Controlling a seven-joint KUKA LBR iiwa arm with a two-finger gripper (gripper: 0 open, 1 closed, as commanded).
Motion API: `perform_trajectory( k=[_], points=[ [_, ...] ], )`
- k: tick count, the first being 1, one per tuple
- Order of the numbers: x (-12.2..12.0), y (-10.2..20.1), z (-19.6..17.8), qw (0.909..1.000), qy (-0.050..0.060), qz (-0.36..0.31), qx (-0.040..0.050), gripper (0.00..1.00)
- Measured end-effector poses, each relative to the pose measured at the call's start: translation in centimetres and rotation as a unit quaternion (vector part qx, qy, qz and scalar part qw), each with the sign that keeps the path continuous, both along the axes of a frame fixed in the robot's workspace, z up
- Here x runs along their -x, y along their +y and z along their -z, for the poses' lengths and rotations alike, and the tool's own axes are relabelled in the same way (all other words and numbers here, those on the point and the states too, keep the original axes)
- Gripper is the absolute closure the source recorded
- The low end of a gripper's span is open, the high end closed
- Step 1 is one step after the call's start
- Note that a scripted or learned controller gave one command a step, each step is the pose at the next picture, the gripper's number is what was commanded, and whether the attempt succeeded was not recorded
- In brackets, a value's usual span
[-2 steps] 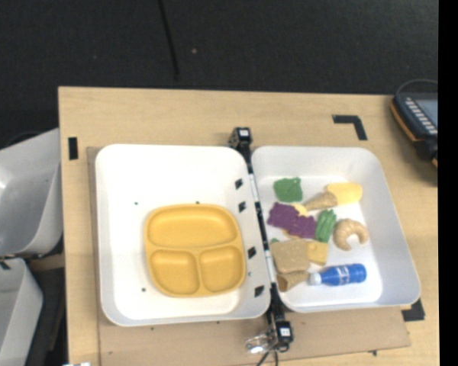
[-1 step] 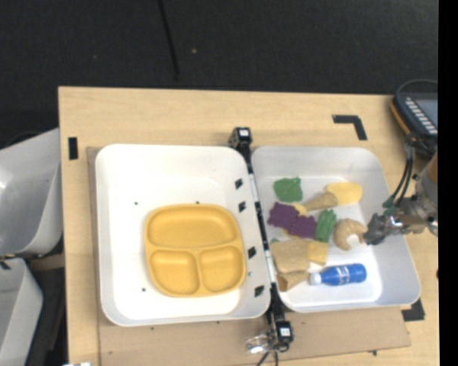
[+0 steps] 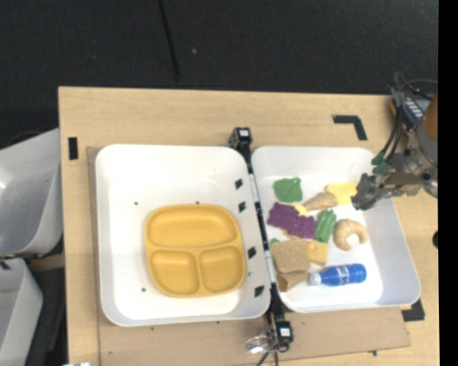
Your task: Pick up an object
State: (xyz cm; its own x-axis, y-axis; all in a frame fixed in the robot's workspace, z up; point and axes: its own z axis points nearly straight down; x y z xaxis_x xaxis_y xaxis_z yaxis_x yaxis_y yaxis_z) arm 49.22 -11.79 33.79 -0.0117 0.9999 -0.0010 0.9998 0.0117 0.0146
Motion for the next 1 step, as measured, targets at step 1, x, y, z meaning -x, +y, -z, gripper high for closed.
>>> perform_trajectory(
  k=[1],
  points=[
    [0.38, 5.82, 13.28, 0.9999, 0.012, 0.003, -0.0018, 1.00]
  ],
)
